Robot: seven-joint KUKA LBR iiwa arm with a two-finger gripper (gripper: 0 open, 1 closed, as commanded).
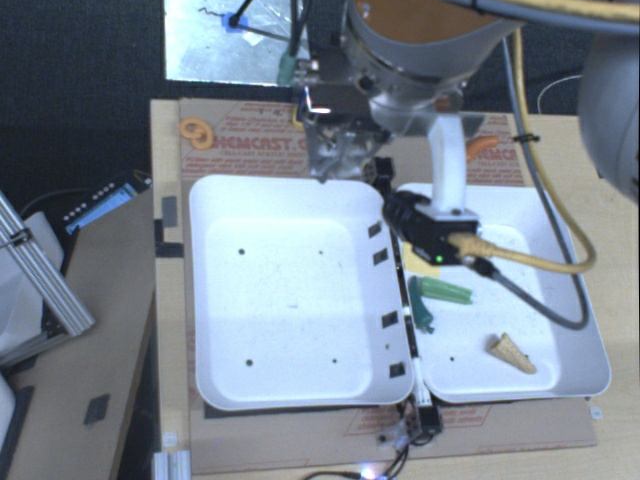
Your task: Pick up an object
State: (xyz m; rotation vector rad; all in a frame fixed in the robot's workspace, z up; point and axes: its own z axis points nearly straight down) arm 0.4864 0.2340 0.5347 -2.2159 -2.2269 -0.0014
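Overhead, the grey arm (420, 38) hangs over the far rim of the two white bins, its gripper (340, 158) lost in a blur of metal (whether it is apart or together cannot be told). In the right bin (570, 368) lie a green object (440, 293) just beside the dividing rims and a tan wedge (511, 352) nearer the front. A yellowish cable (530, 258) and black fitting (425, 230) drape across that bin, above the green object. The left bin (290, 288) sits alongside.

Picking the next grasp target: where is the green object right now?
The green object lies in the right bin, near its left wall, up-left of the tan wedge.
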